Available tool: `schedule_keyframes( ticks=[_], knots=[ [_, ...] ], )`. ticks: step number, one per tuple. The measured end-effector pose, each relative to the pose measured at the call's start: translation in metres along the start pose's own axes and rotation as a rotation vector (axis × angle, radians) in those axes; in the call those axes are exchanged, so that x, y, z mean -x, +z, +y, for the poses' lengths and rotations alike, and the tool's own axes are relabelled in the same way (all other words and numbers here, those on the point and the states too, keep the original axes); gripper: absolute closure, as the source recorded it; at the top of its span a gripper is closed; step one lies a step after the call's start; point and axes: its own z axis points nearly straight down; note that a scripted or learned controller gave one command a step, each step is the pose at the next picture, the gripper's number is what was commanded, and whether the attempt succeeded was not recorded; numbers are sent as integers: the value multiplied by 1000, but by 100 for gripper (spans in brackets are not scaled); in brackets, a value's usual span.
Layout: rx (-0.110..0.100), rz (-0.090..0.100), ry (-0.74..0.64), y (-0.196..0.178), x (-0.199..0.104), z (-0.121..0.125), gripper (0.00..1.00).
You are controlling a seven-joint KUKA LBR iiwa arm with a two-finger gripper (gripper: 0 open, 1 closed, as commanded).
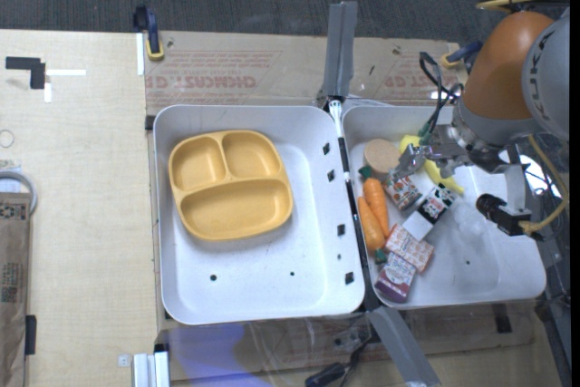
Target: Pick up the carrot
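Note:
The carrot is orange with a green top and lies lengthwise along the left wall of the right bin, its green end pointing to the back. My gripper hangs over the back of that bin, up and to the right of the carrot's green end and apart from it. It is just above a small printed packet and in front of a yellow banana-like toy. The grey arm with its orange band reaches in from the upper right.
Around the carrot lie a tan round piece, a black-and-white box, a pink-red packet and a purple pouch. A yellow divided plate sits in the left bin. A black cable fitting hangs at the right.

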Motion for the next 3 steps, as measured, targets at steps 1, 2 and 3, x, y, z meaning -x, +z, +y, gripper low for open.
schedule_keyframes(
  ticks=[1, 2, 3],
  knots=[
    [2, 0, -96, 48, 32, -19, 0],
    [2, 0, -97, 48, 32, -19, 0],
    [4, -1, -207, -52, -51, -44, 0]
  ],
)
